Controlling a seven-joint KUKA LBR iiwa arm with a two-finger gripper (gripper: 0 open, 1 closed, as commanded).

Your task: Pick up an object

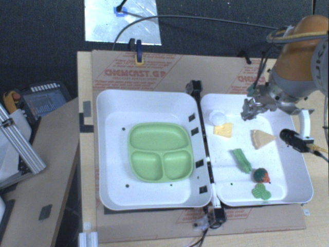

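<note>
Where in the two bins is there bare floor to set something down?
Left bin: only a margin around the green divided tray. Right bin: bare floor between the green stick and the right wall, below the tan wedge. Crowded near the yellow slice, white disc and gripper.

Even, fairly bright overhead light, soft shadows only. White bins [154, 99] nearly blown out, little surface detail. Hard glare on the metal sheet [122, 13] at top. Dark cloth [41, 30] reads grainy. Arm [300, 50] at right slightly soft; overall low-res, mildly noisy
</note>
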